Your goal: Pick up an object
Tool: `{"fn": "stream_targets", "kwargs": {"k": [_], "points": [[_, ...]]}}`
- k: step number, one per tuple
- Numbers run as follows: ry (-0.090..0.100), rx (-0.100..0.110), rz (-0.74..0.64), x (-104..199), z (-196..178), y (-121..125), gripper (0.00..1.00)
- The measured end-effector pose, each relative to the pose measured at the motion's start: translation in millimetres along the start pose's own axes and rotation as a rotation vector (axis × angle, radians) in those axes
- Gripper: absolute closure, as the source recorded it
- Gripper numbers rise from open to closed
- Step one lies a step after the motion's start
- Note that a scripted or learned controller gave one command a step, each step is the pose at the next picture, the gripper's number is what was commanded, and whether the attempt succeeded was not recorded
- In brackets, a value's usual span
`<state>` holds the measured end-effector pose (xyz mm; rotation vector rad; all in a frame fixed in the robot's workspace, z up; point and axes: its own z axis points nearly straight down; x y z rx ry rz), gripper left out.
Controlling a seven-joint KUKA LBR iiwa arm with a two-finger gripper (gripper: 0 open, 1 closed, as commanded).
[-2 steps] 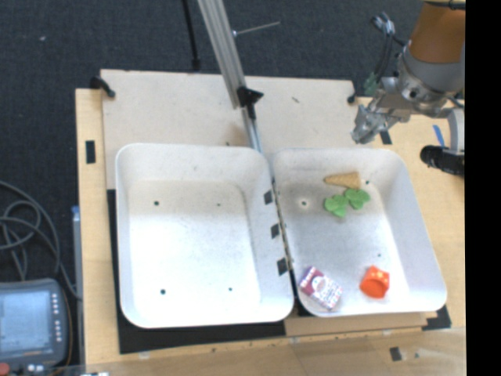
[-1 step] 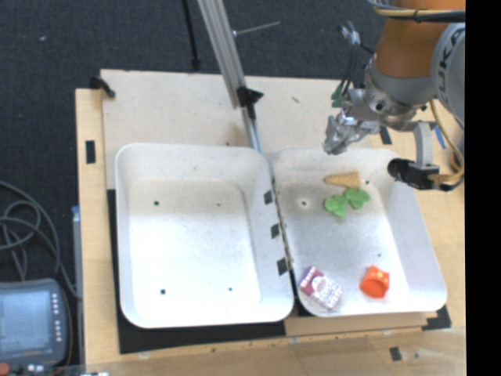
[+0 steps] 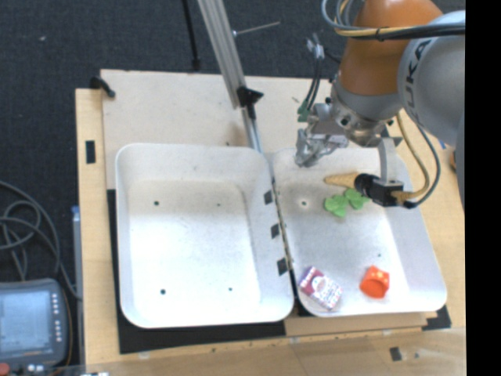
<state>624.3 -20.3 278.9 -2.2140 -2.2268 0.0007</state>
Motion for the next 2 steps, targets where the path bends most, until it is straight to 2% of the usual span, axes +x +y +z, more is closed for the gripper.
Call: {"fn": "stream_targets", "kwargs": {"k": [1,2], "points": [[0.0,0.0,-0.001,57.9,12.9,-1.5,1.0],[0.0,0.0,0.0,98.2,18.2,-13.3,1.0]]}}
